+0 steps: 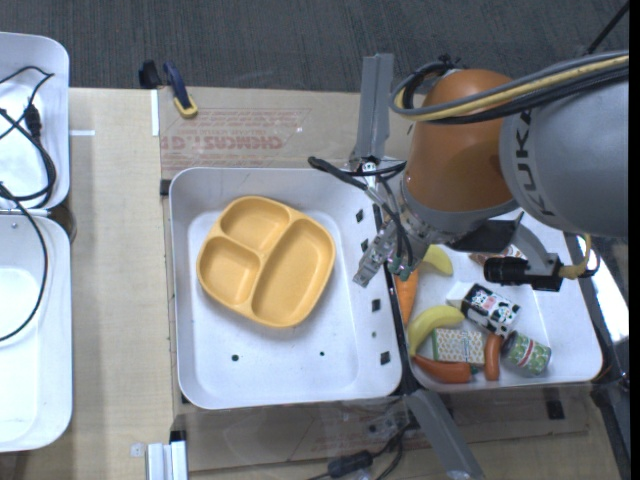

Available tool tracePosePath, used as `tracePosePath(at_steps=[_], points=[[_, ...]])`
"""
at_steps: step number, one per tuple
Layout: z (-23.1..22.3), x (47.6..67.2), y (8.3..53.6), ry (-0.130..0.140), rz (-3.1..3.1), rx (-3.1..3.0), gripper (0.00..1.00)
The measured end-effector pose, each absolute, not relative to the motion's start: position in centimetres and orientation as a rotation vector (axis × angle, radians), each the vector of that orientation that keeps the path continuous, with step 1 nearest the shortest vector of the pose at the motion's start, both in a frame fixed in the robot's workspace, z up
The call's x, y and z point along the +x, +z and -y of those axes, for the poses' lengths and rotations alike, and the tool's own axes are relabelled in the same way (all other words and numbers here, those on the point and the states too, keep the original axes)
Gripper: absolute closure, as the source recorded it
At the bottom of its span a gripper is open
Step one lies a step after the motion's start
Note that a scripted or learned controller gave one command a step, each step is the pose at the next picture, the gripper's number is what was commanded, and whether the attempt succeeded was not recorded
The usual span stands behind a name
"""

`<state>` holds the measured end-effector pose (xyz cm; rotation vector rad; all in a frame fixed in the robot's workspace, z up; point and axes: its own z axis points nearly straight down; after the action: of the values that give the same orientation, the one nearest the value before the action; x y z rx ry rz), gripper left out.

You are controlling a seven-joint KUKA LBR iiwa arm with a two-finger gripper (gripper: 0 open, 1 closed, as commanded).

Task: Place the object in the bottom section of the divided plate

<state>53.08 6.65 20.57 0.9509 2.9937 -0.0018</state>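
Observation:
A yellow divided plate (268,260) lies in the left bin (200,368), with two small sections toward its upper left and one large section on its lower right. All its sections are bare. My gripper (380,256) hangs over the wall between the two bins, just right of the plate. I see nothing clearly held in it. The right bin (570,368) holds toy food: a banana (434,322), an orange carrot (405,290), a second yellow piece (438,260) and a red pepper (442,371).
The right bin also holds a black-and-white carton (490,309), a green can (527,354), a sausage (492,356) and a speckled block (458,346). The arm's bulky wrist (455,153) covers that bin's upper part. A blue-and-yellow clamp (178,88) lies on the bench behind.

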Motion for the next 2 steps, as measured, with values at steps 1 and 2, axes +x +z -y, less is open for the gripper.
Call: tracePosePath(at_steps=[1,2], points=[[-1.6,50.7,31.3,-0.002,-2.844,1.330,1.00],[-10.0,47.8,26.4,-0.002,-3.011,0.900,1.00]])
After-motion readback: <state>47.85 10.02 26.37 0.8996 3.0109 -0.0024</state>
